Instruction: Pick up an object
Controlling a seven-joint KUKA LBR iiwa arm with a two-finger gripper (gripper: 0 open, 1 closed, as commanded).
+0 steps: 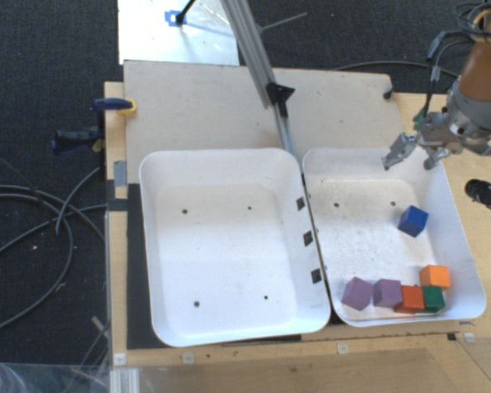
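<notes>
Six small blocks are lying in the right bin (454, 219) as the grey arm with its orange band is reaching in from the right, its gripper (416, 155) hanging above the bin's far edge. Its two fingers are standing spread apart, one fingertip (390, 161) pointing toward the bin's back rim and the other sitting just to the right of it, and nothing is showing between them.

A blue cube (412, 220) is sitting alone on the bin floor, below the gripper in the view and apart from the rest. Five more are crowding the near right corner: two purple cubes, left (357, 293) and right (386, 292), side by side, then a red-orange block (410, 298), a green block (433, 299) and an orange block (434, 276) sitting just behind the green one, all touching or nearly so. The left bin (159, 174) is lying alongside, the two bins' rims meeting at the middle.

By the look of things the pick is barely beginning: no object is lifted and none is touched. Still ahead, it seems, are the choice of a target, the descent and the closing of the fingers. The lone blue cube is appearing the easier catch, since it is standing free with room around it, while the cornered cluster is leaving little space for fingers against the bin wall.
</notes>
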